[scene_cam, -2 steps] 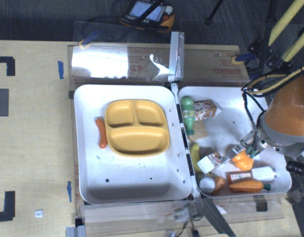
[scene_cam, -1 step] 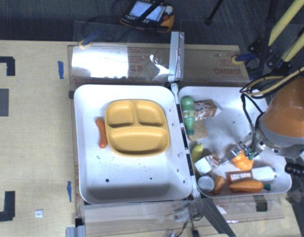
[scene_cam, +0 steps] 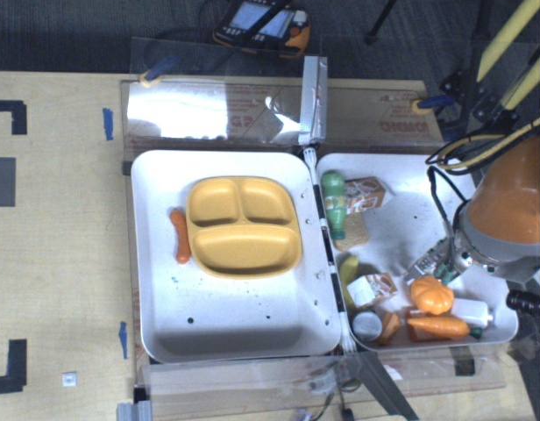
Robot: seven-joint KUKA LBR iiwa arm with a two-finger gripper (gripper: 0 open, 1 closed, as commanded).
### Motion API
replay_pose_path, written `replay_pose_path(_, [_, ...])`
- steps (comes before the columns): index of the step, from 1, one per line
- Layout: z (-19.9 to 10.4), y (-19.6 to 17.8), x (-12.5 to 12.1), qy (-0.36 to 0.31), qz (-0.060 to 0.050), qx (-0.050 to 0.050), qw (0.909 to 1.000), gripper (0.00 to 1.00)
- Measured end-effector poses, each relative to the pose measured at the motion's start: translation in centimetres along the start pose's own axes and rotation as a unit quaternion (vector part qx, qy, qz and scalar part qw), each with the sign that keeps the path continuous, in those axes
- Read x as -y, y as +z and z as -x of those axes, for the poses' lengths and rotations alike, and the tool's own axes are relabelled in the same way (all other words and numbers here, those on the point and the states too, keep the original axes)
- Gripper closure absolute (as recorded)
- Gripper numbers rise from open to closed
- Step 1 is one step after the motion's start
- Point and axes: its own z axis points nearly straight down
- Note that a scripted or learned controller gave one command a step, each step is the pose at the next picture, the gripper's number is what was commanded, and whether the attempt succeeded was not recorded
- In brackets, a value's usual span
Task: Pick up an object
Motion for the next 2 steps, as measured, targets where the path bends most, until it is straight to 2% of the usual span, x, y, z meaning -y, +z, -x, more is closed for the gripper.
replay_pose_path(1, [-6.7, -14.2, -2.8, 0.086, -0.013, -0.016, 0.9961, 1.0])
replay_pose_path(2, [-6.1, -13.2, -15.3, 0.08, -0.013, -0.015, 0.9966, 1.0])
